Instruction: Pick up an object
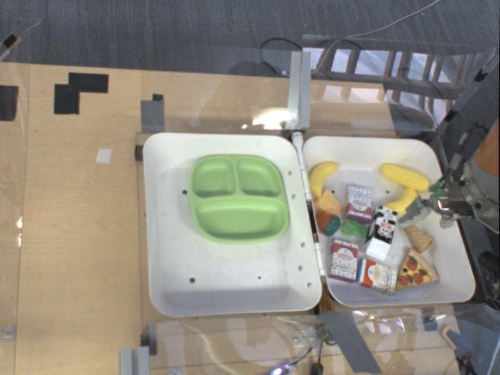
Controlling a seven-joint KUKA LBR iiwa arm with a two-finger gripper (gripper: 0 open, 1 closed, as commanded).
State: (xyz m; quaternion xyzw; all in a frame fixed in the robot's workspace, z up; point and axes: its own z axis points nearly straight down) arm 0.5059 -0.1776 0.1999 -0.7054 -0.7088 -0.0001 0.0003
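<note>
The right white bin (461,287) holds several toy foods. Among them are a yellow banana (322,176), a second yellow piece (405,177), a purple-and-white carton (359,201), a black-and-white cow carton (383,223), a red carton (344,260), a brown wedge (419,239) and a pizza slice (419,270). My gripper (434,204) hangs over the bin's right side, just right of the second yellow piece and above the brown wedge. Nothing is visibly held in it.
The left white bin (168,287) holds a green divided plate (237,197). A metal divider post (299,92) stands between the bins at the back. The grey arm (476,201) comes in over the right bin's right rim.
</note>
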